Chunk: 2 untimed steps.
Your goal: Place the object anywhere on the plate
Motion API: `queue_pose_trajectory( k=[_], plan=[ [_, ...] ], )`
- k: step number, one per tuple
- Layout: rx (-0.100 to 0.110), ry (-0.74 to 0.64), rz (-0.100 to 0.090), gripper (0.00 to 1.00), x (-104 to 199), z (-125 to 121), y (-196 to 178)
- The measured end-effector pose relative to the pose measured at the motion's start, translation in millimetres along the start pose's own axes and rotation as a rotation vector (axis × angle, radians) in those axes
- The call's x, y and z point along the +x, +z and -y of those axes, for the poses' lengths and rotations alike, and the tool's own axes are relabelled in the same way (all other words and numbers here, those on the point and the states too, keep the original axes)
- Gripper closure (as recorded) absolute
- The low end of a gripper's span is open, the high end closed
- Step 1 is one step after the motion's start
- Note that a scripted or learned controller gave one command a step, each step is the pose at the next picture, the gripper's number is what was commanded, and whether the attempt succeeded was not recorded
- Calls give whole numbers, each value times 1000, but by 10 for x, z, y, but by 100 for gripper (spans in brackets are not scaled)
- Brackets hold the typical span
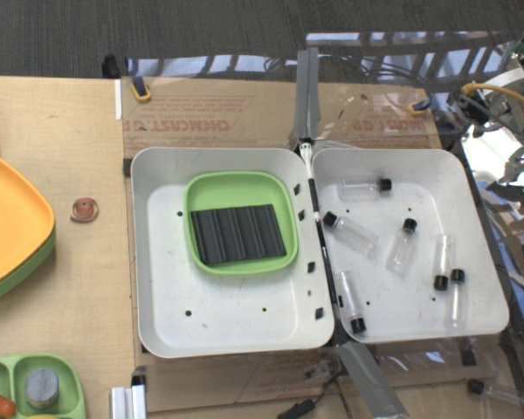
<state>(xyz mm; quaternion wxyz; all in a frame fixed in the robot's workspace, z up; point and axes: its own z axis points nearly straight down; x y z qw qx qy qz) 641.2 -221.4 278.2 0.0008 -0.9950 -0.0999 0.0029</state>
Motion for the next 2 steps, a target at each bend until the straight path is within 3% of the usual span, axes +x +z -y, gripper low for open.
queue_pose_trajectory(
  k=[2],
  plan=[
    [0,-3,-1,0,-63,16,307]
  ],
)
